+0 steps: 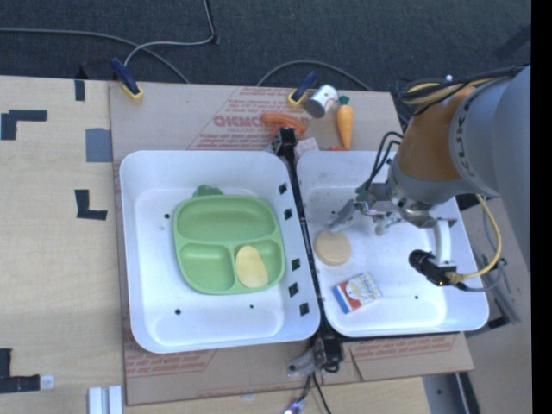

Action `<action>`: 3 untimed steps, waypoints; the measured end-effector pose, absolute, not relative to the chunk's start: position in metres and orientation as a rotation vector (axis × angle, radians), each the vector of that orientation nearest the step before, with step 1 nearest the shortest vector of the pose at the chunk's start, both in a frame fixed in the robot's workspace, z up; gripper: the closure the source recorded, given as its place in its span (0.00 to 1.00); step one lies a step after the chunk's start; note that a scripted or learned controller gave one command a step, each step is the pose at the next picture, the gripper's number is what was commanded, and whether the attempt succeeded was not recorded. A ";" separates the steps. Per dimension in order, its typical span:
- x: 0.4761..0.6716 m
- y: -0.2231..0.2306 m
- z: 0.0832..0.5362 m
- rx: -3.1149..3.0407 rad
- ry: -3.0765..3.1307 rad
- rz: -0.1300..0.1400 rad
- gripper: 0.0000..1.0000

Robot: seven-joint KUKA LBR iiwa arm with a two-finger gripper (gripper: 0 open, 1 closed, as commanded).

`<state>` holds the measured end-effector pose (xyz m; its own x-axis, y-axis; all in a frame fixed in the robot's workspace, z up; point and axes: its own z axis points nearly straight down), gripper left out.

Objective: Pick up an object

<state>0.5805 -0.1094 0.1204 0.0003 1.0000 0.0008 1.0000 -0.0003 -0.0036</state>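
Observation:
In the right bin [448, 313] lie a round tan disc [333, 248] and, nearer the front, a small white box with red and blue print [357, 291]. My gripper [362, 218] hangs over the middle of this bin, just above and to the right of the disc. Its fingers are spread open, one finger [341, 217] pointing left toward the disc, and nothing sits between them. In the left bin [147, 231] a green divided plate [226, 222] holds a yellow oval piece [251, 266] in its lower right compartment.
Behind the bins on the cardboard lie a toy carrot [344, 124], a small white cylinder [323, 100] and an orange piece [280, 121]. Blue-and-yellow clamps [127, 78] grip the board's back edge. A black divider [296, 222] separates the bins.

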 end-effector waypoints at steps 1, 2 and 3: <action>0.565 -0.099 0.090 -2.231 -2.228 -0.012 0.00; 0.631 -0.094 0.090 -2.227 -2.229 -0.012 0.00; 0.661 -0.098 0.094 -2.221 -2.226 -0.004 0.00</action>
<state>0.6611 -0.0985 0.0940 -0.0023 1.0000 -0.0002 1.0000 0.0023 0.0036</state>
